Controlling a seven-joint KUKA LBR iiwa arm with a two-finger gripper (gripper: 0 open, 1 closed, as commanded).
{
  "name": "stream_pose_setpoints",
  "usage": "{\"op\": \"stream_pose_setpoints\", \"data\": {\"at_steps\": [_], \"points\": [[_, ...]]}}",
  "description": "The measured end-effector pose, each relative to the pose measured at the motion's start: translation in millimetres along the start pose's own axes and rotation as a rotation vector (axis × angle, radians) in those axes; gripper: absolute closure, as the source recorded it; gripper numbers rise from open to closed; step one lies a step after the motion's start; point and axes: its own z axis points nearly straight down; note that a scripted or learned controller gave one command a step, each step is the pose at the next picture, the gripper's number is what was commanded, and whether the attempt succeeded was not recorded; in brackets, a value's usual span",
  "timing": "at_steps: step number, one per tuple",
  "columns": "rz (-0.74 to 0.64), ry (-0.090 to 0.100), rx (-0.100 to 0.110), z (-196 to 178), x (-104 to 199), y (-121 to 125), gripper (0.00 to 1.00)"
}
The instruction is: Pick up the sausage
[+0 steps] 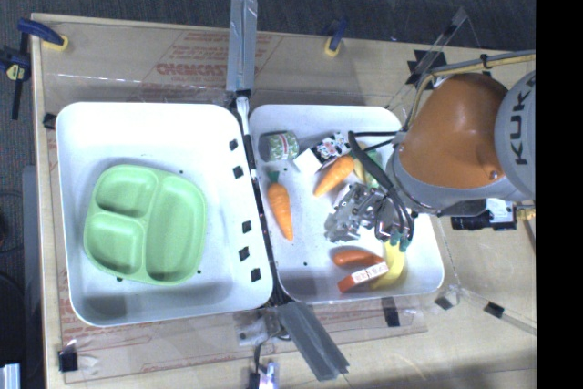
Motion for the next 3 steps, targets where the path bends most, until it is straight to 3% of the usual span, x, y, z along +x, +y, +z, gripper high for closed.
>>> {"op": "stream_pose_setpoints", "data": {"at_steps": [1, 2, 3], "points": [[-0.053, 0.004, -0.001, 102, 12, 26, 1.00], [-0.500, -0.002, -0.001, 1, 33, 78, 1.00], [-0.623, -0.002, -0.001, -51, 36, 110, 1.00]]}}
